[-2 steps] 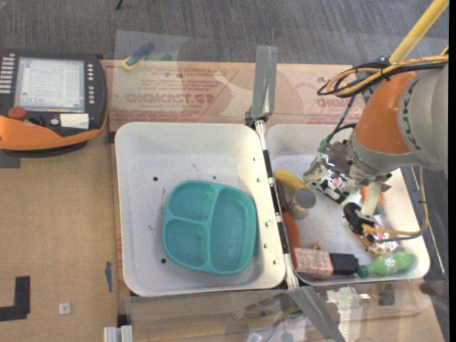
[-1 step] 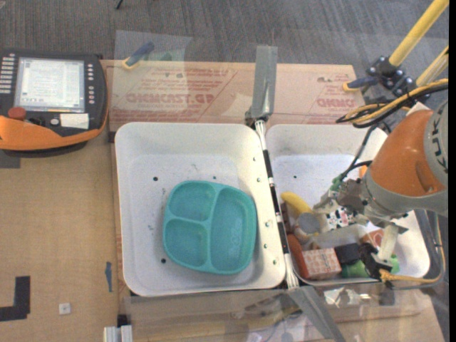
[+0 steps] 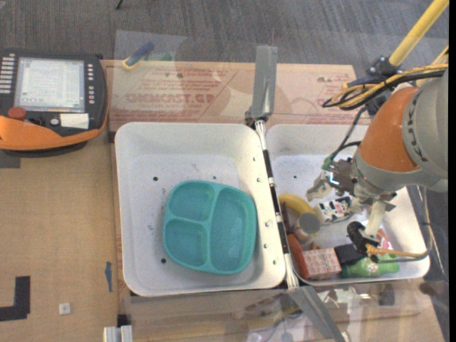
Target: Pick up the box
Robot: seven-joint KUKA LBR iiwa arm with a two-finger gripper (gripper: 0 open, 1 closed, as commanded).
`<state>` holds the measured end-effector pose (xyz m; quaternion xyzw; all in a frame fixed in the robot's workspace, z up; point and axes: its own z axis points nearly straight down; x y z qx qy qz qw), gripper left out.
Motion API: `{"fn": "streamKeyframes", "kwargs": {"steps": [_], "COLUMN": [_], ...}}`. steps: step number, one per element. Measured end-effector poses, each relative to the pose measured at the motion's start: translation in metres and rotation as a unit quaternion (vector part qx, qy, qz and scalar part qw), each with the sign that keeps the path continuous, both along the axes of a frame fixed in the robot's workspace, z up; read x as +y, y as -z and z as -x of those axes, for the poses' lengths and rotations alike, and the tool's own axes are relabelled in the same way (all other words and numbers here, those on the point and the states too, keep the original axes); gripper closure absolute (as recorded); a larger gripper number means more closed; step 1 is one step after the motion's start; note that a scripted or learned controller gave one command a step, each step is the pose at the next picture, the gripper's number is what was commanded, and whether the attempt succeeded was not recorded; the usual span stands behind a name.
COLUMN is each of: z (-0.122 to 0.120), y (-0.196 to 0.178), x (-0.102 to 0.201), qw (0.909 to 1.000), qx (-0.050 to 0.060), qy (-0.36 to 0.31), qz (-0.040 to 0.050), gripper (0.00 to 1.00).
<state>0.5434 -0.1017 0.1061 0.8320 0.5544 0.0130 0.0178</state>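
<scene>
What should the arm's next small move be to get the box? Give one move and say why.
Probably shift the gripper toward the near-left corner of the right bin and stop above the reddish box. The box lies there against the divider, beside the banana and a green bottle, while the gripper sits farther back over other clutter, not above the box.

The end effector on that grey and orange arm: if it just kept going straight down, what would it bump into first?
Probably the black-and-white patterned item lying in the right bin, directly beneath the end effector; depth is hard to judge.
</scene>
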Motion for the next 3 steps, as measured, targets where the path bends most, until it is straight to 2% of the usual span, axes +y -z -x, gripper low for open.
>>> {"fn": "streamKeyframes", "kwargs": {"steps": [1,2,3], "z": [0.052,0.06,0.025], "y": [0.019,0.019,-0.016], "x": [0.002,0.004,-0.007], "qw": [0.9734,0.9789,0.9971], "qx": [0.014,0.013,0.022], "qy": [0.228,0.204,0.072], "qz": [-0.0123,-0.0116,-0.0092], "gripper": [0.0,0.0,0.0]}}
